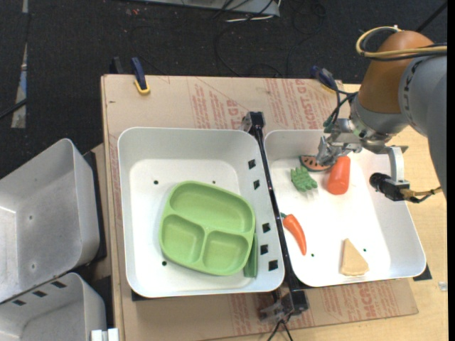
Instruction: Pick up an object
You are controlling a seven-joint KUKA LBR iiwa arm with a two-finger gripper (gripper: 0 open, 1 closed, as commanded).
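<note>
The right bin (398, 261) holds a small green leafy toy (303, 179), an orange-red carrot-like piece (338, 175), a red chili pepper (295, 231) near the bin's left wall, a tan wedge (352, 258) at the front, and a brownish slice (313, 163) at the back. My gripper (327, 153) hangs low over the back of this bin, right above the brownish slice and just left of the orange-red piece. The wrist hides its fingertips.
The left bin (142, 155) holds a green divided tray (207, 227). A black divider (266, 190) runs between the bins. Spare white bins (43, 212) lie off the bench at the left. Clamps sit at the bench's back edge (141, 77).
</note>
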